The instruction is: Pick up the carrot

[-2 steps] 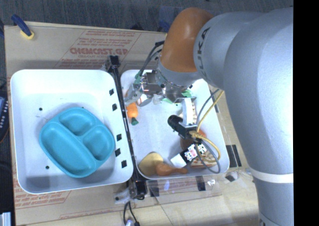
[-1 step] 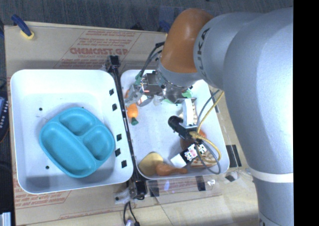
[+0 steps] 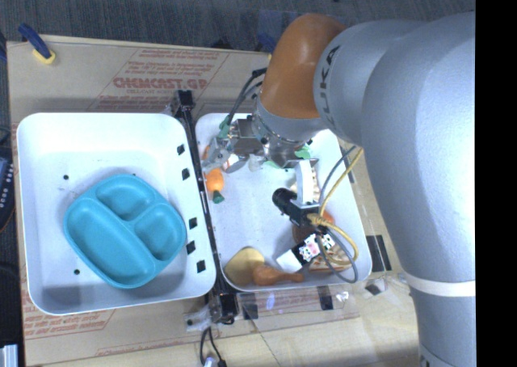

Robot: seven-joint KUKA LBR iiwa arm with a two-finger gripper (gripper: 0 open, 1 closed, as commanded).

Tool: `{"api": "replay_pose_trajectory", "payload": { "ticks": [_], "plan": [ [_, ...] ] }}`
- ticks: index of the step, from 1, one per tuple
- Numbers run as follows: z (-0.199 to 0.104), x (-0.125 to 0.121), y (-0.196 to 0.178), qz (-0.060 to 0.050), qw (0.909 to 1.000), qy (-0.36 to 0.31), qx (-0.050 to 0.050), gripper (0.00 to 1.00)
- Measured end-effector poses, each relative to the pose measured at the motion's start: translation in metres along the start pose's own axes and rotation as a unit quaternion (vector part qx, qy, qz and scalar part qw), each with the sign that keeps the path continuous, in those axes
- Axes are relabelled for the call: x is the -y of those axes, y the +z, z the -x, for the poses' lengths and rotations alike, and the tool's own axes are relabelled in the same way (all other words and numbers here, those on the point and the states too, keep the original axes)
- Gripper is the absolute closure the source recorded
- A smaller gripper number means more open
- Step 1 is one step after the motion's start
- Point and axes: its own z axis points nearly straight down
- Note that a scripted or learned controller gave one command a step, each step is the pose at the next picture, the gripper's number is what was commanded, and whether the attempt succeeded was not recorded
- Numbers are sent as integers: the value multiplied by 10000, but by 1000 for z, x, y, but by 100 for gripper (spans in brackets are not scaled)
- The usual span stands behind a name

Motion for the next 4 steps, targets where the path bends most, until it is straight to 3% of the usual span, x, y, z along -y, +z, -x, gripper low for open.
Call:
{"api": "replay_pose_trajectory", "payload": {
  "ticks": [3,4],
  "plan": [
    [0,0,0,0,10000,0,0,0],
    [31,11,0,-5,9845,1754,3,0]
  ]
}}
